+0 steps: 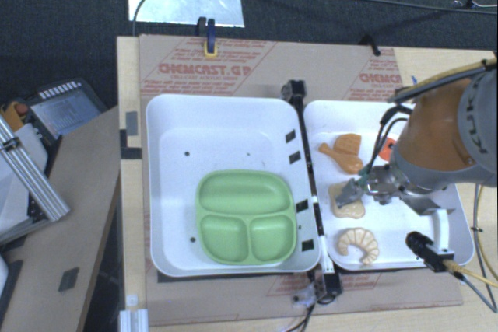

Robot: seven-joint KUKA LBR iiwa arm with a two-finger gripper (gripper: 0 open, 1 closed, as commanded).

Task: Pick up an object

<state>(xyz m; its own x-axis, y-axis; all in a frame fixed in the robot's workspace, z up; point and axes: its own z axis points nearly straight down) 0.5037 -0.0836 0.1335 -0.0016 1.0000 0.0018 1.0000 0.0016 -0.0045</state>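
In the right white bin (459, 241), the hand (356, 190) sits at the upper edge of a pale beige, flat toy food piece (348, 203) lying just below-left of it; whether it grips anything, I cannot tell.

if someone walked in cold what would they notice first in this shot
The green divided plate stands out at once, lying in the left white bin toward its near edge. Next is the grey and orange arm reaching in over the right bin, its gripper low over a pale food-shaped toy. A toy croissant lies nearer the front, an orange toy drumstick farther back.
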